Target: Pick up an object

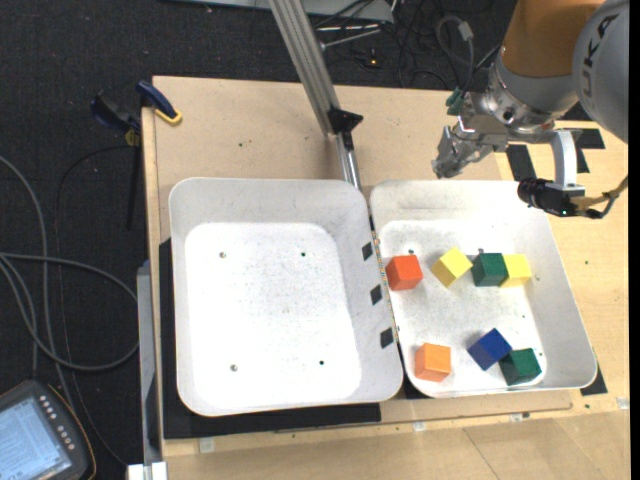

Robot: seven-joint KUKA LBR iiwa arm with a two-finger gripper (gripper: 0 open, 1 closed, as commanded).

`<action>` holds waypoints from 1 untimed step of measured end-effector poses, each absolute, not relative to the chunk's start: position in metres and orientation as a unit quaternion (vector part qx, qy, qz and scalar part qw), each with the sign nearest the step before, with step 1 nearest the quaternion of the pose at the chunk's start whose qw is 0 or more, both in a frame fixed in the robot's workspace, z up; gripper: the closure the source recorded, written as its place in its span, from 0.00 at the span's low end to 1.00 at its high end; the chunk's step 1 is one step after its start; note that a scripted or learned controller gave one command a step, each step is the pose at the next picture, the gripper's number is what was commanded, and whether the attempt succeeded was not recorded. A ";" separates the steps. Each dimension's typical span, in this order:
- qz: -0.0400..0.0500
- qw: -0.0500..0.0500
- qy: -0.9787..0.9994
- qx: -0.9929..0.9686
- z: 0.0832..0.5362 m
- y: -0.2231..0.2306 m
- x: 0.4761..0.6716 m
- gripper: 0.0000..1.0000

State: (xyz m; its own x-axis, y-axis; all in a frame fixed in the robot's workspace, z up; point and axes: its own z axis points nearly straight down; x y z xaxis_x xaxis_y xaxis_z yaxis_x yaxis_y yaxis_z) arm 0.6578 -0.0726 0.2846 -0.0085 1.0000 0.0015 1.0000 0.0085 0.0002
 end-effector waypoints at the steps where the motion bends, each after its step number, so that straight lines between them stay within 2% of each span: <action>1: 0.000 0.001 -0.710 -0.704 0.278 -0.018 0.656 1.00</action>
